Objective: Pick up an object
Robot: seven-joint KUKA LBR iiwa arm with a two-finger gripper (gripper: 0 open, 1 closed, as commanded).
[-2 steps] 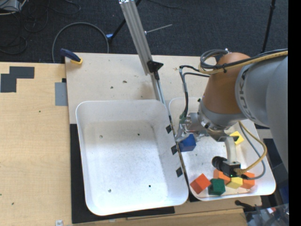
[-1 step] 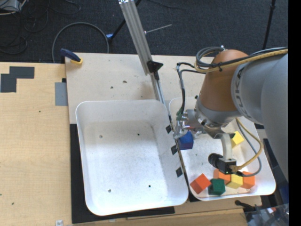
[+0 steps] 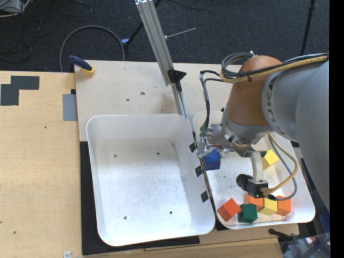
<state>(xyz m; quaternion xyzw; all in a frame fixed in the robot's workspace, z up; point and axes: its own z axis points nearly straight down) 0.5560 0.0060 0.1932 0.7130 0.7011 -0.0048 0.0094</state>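
My gripper hangs over the left side of the right bin, close to the wall shared with the left bin. A blue cube sits between its fingertips, and the fingers are closed on it. The grey arm with its orange band covers the upper part of the right bin. Loose in that bin lie a yellow block, an orange block, a green block, and a cluster of orange and yellow blocks near the front rim.
The left bin is a wide white tray with a few dark specks. A slanted aluminium bar rises behind the bins. A blue-and-yellow clamp lies at the bench's back left corner. Cables loop around the wrist.
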